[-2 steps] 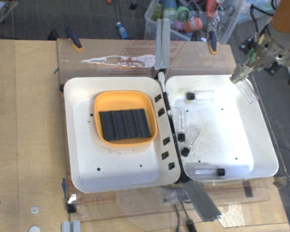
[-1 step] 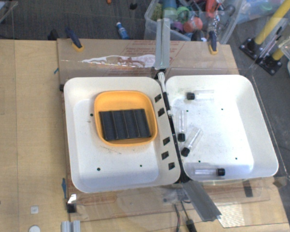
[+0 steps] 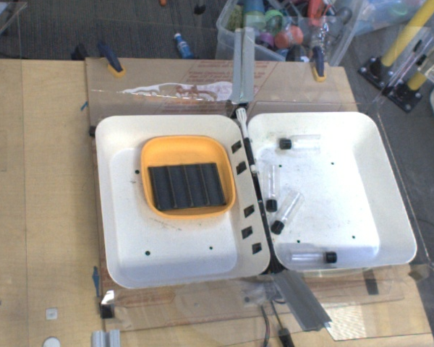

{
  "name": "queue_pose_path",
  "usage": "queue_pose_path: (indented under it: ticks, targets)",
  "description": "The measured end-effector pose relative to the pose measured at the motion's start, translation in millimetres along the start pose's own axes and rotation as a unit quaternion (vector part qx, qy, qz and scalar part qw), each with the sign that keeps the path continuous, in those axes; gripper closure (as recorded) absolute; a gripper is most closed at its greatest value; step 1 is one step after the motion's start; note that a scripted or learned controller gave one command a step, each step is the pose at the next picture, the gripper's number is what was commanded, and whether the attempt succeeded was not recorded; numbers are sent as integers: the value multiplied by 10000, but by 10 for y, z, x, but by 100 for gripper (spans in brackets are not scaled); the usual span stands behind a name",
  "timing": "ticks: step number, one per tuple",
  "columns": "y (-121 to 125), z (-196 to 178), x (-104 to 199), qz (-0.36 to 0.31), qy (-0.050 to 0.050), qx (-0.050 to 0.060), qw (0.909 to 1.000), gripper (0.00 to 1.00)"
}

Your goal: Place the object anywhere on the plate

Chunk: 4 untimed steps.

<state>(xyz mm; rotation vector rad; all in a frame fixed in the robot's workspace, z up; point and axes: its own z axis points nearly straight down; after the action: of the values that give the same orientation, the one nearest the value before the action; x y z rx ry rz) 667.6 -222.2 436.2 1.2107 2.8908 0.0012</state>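
Note:
An orange, rounded-square plate [image 3: 184, 149] sits in the left white bin [image 3: 123, 223], toward its upper middle. A black rectangular ridged object [image 3: 186, 186] lies flat on the plate and covers most of its floor. It rests by itself, with nothing touching it.
The right white bin [image 3: 362, 194] holds several clear tubes with black caps, one near the top [image 3: 298, 143], two by the divider [image 3: 283, 212] and one at the front [image 3: 311, 256]. A clear tub of colourful toys [image 3: 289, 9] stands behind the bins.

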Motion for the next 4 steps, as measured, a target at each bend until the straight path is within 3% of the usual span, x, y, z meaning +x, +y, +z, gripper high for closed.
queue_pose_path:
  ticks: [1, 2, 3, 4]
  targets:
    - [2, -4, 1, -2, -3, 0, 10000, 0]
    - [13, -126, -4, -3, -46, -20, 10000, 100]
    - [-26, -7, 31, -1754, 20, -2, 9845, 100]
    - [-54, -14, 74, -2533, 15, -4, 9674, 100]
